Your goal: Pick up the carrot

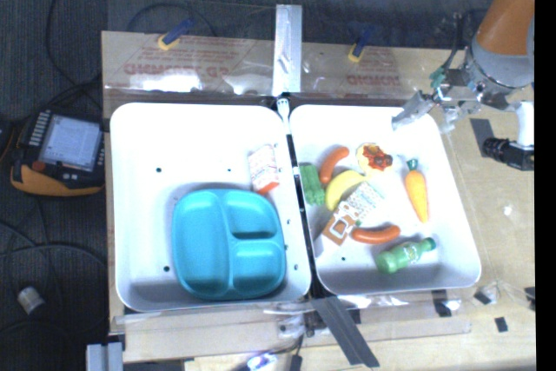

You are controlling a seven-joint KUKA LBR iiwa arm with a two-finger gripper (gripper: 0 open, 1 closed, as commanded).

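- The carrot [417, 192], orange with a green top, is lying in the right-hand bin [459, 213] near that bin's right wall, green end pointing toward the far rim, apart from the other toys.
- The gripper [417, 111] is hovering over the far right corner of the right-hand bin, up and away from the carrot; whether the claw is open or closed cannot be told at this size and angle, and nothing is showing between its tips.
- The arm [508, 22], with its orange band, is reaching in from the right edge above the bench [495, 213].
- A yellow banana [341, 185], two sausages [334, 162] [375, 233], a small pizza slice [374, 156], a printed carton [354, 208] and a green bottle [403, 255] are crowding the middle of the right-hand bin, the bottle lying nearest the front wall.
- A teal divided tray [228, 241] is sitting in the left-hand bin [148, 187], with a small red-and-white carton [263, 168] lying just beyond it near the dividing wall.
- A handheld control pendant [59, 154] is resting on the dark floor, left of the bench.
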